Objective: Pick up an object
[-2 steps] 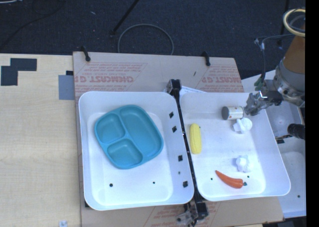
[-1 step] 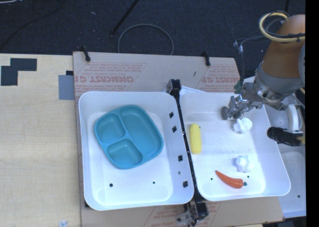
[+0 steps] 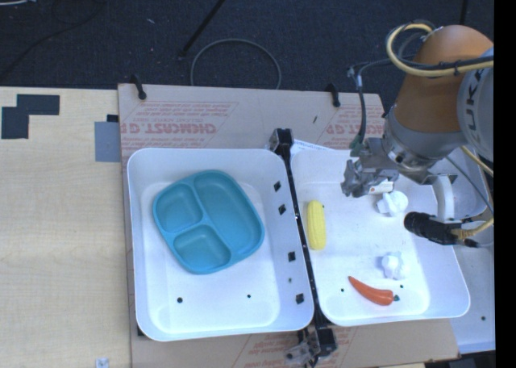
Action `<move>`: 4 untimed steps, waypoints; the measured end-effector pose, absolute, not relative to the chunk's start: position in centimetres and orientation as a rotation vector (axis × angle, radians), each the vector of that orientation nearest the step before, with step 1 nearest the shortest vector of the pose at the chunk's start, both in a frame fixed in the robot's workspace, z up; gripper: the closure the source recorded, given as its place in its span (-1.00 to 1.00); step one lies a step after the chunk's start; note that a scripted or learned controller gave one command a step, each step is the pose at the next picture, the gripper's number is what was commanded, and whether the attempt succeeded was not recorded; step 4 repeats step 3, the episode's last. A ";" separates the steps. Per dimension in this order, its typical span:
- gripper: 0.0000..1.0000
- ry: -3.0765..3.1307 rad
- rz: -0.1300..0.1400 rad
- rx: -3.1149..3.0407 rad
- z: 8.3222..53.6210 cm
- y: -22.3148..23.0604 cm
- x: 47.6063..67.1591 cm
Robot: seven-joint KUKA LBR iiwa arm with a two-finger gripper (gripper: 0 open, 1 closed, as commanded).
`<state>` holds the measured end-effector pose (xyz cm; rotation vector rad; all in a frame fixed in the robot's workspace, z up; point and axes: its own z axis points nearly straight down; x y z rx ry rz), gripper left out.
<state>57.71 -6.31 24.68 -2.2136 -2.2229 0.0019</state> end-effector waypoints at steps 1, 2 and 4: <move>1.00 -2.222 0.004 -2.214 23.2 -1.0 56.6; 1.00 -2.224 0.003 -2.212 23.5 5.0 55.9; 1.00 -2.222 0.005 -2.213 22.2 10.1 54.9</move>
